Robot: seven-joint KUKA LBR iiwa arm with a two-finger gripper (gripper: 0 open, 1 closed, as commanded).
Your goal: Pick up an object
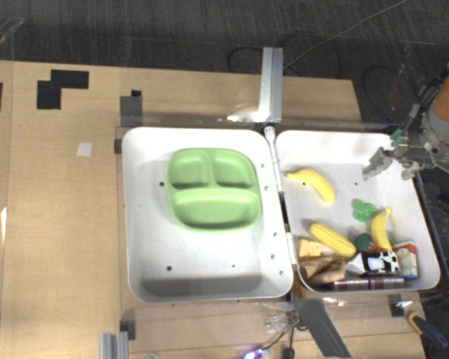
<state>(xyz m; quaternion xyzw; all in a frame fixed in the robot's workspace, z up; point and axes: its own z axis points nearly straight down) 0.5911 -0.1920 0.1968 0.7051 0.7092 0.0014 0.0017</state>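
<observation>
Arm (445,118) cut off at right edge

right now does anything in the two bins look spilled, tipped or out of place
Nothing stands out. The green divided plate lies flat in the left white bin. The toy foods, such as the yellow banana and corn cob, lie loose in the right white bin.

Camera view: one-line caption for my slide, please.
Gripper hovers over the right bin of toy food; a green divided plate fills the left bin.

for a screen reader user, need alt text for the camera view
A robot gripper hangs over the right bin's far right edge, above toy food including a banana and corn. The left bin holds a green divided plate.
</observation>
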